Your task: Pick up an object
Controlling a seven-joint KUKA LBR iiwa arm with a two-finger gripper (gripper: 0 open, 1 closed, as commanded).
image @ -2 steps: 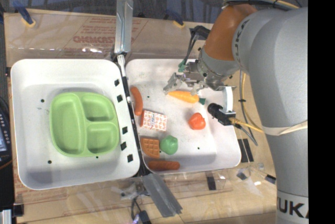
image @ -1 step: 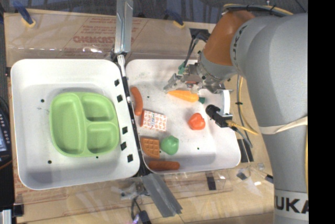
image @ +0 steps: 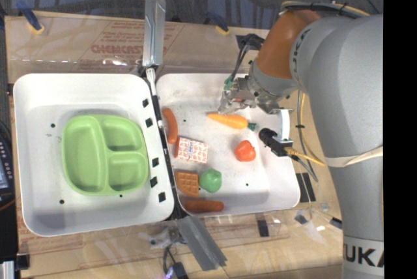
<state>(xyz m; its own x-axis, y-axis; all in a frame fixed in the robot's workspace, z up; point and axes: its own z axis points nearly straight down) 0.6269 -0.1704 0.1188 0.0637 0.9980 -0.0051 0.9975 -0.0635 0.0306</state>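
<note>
My gripper (image: 229, 102) hangs low over the back of the right bin (image: 277, 190), just above and left of an orange carrot (image: 229, 120). The arm's wrist covers much of the gripper. Further forward in the same bin lie a red-orange tomato (image: 245, 151), a small pink-and-white carton (image: 192, 150), a green apple (image: 210, 180), a brown waffle (image: 186, 182), a sausage (image: 171, 126) along the left wall and another sausage (image: 203, 206) at the front.
The left bin (image: 32, 115) holds a green divided plate (image: 104, 154). A grey metal divider (image: 154, 30) runs between the bins at the back. The arm's bulky grey body (image: 345, 95) looms over the right bin's right side.
</note>
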